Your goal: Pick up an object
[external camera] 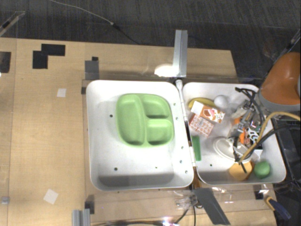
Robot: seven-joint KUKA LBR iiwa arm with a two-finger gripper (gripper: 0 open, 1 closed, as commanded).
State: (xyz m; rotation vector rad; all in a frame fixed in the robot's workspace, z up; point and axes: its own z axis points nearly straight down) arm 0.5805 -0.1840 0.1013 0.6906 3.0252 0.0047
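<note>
The right bin [207,173] holds several small objects. A yellow banana [200,101] lies at the back beside a white ball [220,100]. In front of them is a red and white carton [205,118]. A green stick [196,149] lies along the left wall. A white ring-shaped cup [225,148] sits mid-bin, with a yellow-orange piece [239,170] and a green ball [262,169] at the front right. My gripper [241,134], wrapped in cables, hangs low over the right half of this bin, just above the white cup. Its tip is hidden by the wrist.
The left bin [101,140] bears a green divided plate [143,119]. A metal post [180,53] stands behind the wall between the bins. The arm's orange band [284,76] looms over the right bin's back right corner. Bare wooden bench [42,140] extends to the left.
</note>
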